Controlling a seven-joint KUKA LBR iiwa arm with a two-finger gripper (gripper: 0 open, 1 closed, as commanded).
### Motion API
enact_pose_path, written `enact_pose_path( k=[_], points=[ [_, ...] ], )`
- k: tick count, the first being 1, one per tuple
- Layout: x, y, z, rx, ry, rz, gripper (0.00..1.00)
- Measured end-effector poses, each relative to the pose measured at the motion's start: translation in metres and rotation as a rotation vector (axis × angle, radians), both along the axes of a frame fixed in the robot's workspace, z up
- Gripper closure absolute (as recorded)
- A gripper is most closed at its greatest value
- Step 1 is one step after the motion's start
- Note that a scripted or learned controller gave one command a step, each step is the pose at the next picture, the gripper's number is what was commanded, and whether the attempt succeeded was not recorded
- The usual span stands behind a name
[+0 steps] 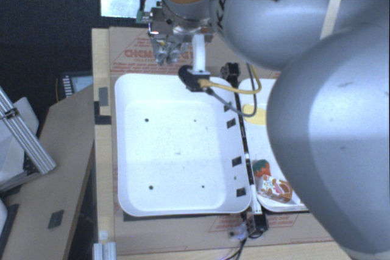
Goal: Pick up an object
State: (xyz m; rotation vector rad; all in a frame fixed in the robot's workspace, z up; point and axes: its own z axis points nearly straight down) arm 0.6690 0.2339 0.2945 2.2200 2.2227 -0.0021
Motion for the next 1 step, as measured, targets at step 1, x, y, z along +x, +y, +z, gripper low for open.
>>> enact_pose_path(
  k=[1],
  points=[
    [-0.0002, 0.0005, 0.1694, 0.008, -0.021, 0.006, 1.00]
  ],
)
